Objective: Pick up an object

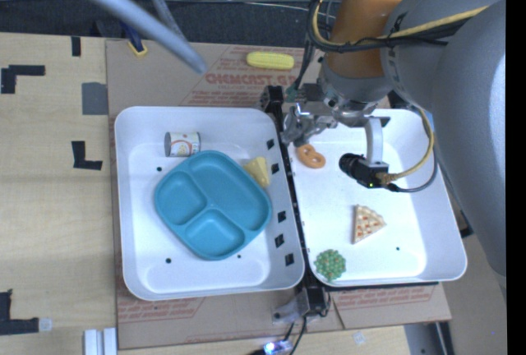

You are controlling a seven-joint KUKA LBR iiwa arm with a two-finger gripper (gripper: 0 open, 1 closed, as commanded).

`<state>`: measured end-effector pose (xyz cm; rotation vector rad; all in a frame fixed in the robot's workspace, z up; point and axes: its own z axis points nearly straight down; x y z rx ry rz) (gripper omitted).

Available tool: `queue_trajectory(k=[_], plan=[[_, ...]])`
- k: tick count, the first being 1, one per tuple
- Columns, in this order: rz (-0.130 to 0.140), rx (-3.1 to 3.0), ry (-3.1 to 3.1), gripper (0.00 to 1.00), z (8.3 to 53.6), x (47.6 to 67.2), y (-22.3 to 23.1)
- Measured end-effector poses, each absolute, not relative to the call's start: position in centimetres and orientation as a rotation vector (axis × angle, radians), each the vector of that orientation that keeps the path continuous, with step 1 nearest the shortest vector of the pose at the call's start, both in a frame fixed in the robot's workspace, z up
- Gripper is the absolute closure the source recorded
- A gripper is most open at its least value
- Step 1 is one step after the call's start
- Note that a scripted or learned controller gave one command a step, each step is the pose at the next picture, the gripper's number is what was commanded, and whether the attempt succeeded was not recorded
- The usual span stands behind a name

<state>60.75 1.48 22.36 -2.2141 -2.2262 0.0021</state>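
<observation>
Near edge of the bench first: right bin [427, 263] holds a green broccoli piece [331, 264] at its near left corner, just beside the dividing wall. A bit further in, a pizza slice [367, 223] lies flat around the bin's middle, well apart from the broccoli. Left bin [131, 181] carries a blue divided tray [212, 203] filling most of its middle, three compartments, turned at an angle. Yellow cheese wedge [260, 171] touches the tray's far right edge, near the divider. Small can [182, 144] lies on its side toward the left bin's far left corner, just beyond the tray, apart from it. In the right bin's far left corner, an orange pretzel [311, 156] lies on the floor close to the divider. The gripper [304, 125] hangs right above that corner, just past the pretzel; whether the claw is wide or narrow, cannot tell, it's a dark cluttered blur. Nothing seen clamped in it. Grey arm [460, 57] with orange band comes in from the right, cable looping over the bin. Beyond the bins, a yellow banana [270, 61] lies on the cardboard sheet [238, 78] by the far edge.
</observation>
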Motion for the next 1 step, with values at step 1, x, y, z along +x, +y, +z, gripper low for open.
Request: queue_trajectory(k=[1], plan=[[0.002,-2.214,-2.227,1.00,21.46,61.17,7.39]])
